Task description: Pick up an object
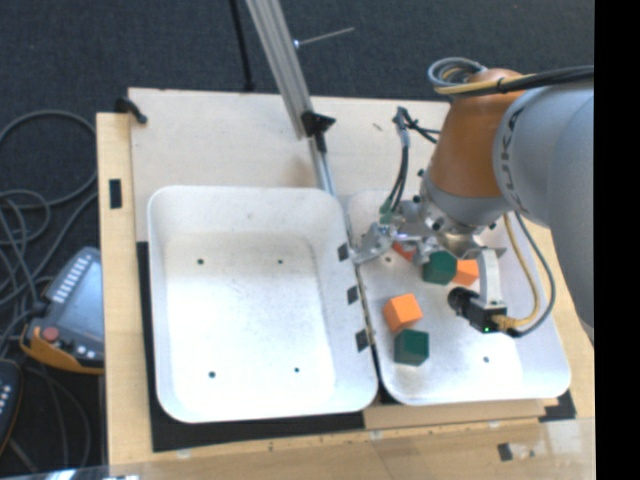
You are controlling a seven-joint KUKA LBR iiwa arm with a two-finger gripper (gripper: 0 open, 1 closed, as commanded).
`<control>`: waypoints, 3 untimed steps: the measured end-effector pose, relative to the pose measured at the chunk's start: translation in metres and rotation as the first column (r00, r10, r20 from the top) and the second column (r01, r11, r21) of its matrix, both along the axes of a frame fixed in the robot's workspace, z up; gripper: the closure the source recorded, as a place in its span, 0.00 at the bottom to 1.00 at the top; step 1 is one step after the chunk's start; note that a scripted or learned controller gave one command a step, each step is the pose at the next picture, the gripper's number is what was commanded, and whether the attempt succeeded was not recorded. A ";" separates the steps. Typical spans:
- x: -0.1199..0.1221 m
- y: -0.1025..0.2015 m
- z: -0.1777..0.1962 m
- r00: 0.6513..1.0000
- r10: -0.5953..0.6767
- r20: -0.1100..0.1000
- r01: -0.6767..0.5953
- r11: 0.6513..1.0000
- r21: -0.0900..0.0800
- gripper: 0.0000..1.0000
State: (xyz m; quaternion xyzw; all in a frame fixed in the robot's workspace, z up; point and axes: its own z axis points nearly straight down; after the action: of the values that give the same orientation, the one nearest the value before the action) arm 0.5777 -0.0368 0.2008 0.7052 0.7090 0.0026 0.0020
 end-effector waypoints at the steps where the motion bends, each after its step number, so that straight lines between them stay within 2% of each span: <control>1: -0.008 -0.044 -0.004 1.000 -0.009 -0.006 0.009 1.000 -0.004 0.00; 2: 0.060 -0.058 -0.104 1.000 -0.003 -0.011 0.003 1.000 -0.003 0.00; 3: 0.089 -0.038 0.002 1.000 -0.001 0.005 0.001 1.000 -0.002 0.00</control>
State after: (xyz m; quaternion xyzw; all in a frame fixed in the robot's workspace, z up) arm 0.6664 -0.0745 0.2026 0.7057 0.7085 0.0035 0.0043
